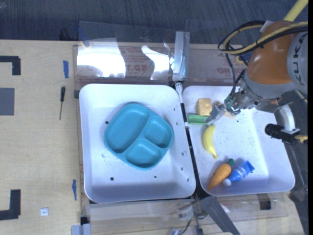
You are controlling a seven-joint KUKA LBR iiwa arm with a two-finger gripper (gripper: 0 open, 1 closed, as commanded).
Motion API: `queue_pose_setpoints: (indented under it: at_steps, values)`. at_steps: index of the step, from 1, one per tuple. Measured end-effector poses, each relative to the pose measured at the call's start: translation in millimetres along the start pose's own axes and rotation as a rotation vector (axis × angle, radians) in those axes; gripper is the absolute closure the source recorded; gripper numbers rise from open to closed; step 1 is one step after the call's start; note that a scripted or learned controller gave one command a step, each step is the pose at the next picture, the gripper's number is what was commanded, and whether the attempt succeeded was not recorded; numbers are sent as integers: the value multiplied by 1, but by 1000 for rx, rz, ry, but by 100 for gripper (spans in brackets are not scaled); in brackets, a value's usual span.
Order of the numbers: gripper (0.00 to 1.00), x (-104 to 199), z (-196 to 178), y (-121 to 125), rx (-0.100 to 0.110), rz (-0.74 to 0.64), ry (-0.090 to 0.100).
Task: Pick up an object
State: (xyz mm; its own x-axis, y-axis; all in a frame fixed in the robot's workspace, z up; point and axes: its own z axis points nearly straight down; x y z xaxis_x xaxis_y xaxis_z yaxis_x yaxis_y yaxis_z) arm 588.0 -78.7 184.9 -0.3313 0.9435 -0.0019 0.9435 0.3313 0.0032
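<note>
Arm (274, 62) hides the right bin's (254, 180) far corner; fingers (216, 112) blurred.

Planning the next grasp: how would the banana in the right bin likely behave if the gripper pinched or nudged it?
The banana looks like smooth, glossy toy plastic, so it is probably light, stiff and a bit slippery. Its curved shape suggests it would pivot or spin on the right bin floor rather than slide straight. The gripper sits just above its upper end.
</note>
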Motion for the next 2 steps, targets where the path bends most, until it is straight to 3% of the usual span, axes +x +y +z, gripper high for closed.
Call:
queue_pose_setpoints:
  at_steps: [1, 2]
  values:
    - [0, -15, 88, -42, 11, -50, 6]
    - [100, -16, 73, -38, -2, -52, 0]
